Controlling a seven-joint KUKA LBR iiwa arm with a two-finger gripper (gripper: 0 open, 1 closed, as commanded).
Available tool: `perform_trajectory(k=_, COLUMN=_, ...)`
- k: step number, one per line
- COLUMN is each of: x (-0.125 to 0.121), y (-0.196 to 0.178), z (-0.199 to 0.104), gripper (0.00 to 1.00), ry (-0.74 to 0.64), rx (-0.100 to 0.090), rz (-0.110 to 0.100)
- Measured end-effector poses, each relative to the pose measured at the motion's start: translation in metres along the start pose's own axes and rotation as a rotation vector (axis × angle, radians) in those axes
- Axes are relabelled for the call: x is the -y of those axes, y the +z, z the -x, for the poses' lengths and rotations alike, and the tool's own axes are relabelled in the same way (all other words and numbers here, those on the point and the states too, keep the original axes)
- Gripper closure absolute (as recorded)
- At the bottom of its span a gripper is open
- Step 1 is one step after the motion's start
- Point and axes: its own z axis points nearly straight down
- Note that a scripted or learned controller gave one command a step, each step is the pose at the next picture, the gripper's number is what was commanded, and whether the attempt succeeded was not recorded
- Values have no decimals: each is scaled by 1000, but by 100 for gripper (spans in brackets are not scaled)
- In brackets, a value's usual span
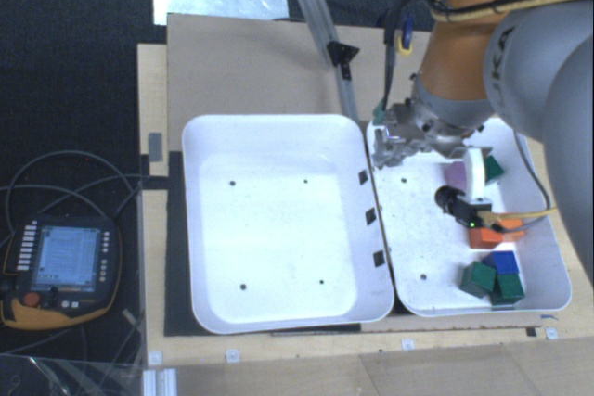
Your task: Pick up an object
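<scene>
Looming at upper right, the grey arm (548, 60) lowers its gripper (394, 139) over the right bin (418, 227); whether it is spread or pinched cannot be told. Green, blue and orange blocks (492, 274) cluster at that bin's lower right, left bin (269, 218) alongside

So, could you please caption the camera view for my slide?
KUKA arm reaches over the right bin, above coloured blocks; left bin alongside.

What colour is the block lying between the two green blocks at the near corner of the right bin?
Blue block, seen clearly in the camera view.
</scene>
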Motion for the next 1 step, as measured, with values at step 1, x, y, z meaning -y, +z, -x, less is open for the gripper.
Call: perform_trajectory(k=1, x=-16, y=-9, z=-51, gripper=100, ry=0, rx=0, rz=0)
